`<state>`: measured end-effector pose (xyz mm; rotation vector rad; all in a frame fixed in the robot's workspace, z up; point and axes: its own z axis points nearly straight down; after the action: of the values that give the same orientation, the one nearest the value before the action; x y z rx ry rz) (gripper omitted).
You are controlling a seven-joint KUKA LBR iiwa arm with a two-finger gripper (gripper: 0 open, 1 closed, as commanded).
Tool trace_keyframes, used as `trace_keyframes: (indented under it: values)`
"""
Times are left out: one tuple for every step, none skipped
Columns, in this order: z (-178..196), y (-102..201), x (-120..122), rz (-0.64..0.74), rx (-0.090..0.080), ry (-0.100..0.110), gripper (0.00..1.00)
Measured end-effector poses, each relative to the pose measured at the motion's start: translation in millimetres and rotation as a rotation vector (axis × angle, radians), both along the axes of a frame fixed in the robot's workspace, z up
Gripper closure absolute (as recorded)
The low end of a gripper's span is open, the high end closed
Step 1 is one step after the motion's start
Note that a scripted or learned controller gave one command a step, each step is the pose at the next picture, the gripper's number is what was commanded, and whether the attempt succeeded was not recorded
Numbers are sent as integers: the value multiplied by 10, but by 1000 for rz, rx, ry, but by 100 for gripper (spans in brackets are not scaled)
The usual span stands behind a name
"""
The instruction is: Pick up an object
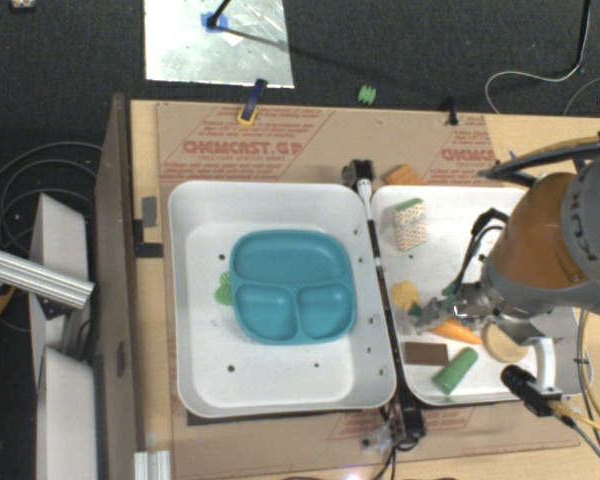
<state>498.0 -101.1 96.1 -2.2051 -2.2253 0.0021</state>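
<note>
My gripper [442,306] hangs low over the middle of the right bin [445,200], reaching in from the right. Right under it lies an orange carrot-like piece [454,332], touching or nearly touching the gripper; I cannot tell if it is held. A yellow piece [405,295] lies just left of the gripper. Nearer the front are a brown block [425,353] and a green cylinder [455,370]. A pale speckled item with a green top [410,224] stands toward the back. A tan round piece [501,341] sits partly under the wrist.
The left bin [195,268] holds a teal divided plate [292,285] with a small green thing [223,289] at its left edge. An orange piece [401,175] lies outside, behind the right bin. A dark divider [380,278] runs between the bins.
</note>
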Motion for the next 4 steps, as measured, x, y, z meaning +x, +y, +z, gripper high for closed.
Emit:
trace_keyframes:
  values:
    - [95, -653, 885, -5, -11, -18, 0]
    - [-131, -363, 363, -9, -3, -4, 0]
    - [446, -745, 861, -5, -10, -18, 0]
    - [43, -992, 370, -12, -5, -3, 0]
